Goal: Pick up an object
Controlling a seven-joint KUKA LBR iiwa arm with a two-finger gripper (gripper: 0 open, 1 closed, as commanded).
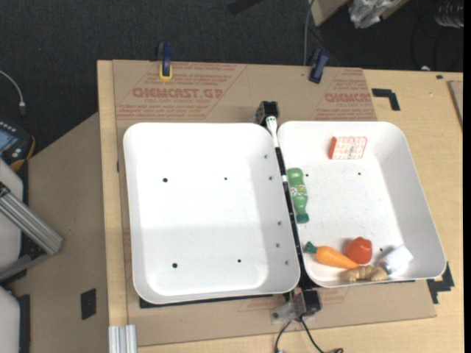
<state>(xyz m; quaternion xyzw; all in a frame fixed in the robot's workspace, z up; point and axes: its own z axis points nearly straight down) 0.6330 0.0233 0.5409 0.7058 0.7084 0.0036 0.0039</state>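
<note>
The right bin point(412, 190) holds several objects. A green bottle point(297, 194) lies along its left wall. A small orange-and-white box point(348, 148) rests near the bin's far side. At the near edge an orange carrot point(333, 256), a red tomato-like ball point(359, 250), a tan ginger-like root point(366, 273) and a small white piece point(397, 259) crowd together. My gripper point(375, 2) hangs high at the top right of the view, beyond the bench's far edge and well away from every object.
The left bin point(147, 197) sits beside the right one, their walls touching along the middle. Two blue clamps point(165, 59) point(319, 63) grip the brown board's far edge. Cables run at the top and at the near edge.
</note>
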